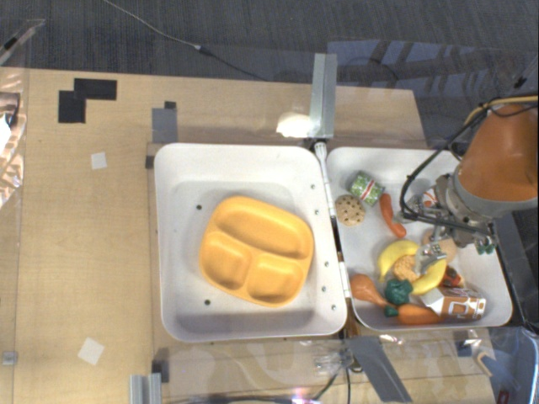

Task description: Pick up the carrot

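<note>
Nearest the lens, the carrot (414, 314) lies at the right bin's (504, 316) front wall beside a broccoli piece (397, 292), while the claw (434, 253) hovers over the banana (402, 259), whether clenched or released I cannot tell, seemingly short of its target.

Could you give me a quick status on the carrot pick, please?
Gripper low over right bin, above banana. Carrot at bin's near edge, untouched. Broccoli and can crowd it.
</note>
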